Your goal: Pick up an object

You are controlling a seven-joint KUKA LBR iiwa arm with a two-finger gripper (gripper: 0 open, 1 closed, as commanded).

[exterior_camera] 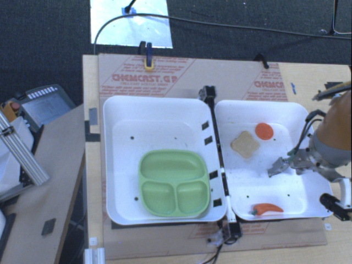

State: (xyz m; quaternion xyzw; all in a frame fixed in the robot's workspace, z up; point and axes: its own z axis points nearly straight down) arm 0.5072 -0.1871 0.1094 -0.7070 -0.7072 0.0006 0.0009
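In the right bin [291, 114] lie a tan slice of bread [245, 144], an orange round piece [264, 131] just behind it, and a red-orange pepper-like piece [267, 208] near the front wall. My gripper [276, 168] reaches in from the right and hangs over the bin's middle, right of the bread and above the pepper piece. Nothing is visible between its fingers. The left bin [154, 111] holds a green divided plate [174, 181].
The bins sit on a cardboard sheet [187, 76] held by a yellow clamp [148, 56]. A black divider strip [215, 153] runs between the bins. A grey device [44, 106] and metal rail [22, 153] lie at the left.
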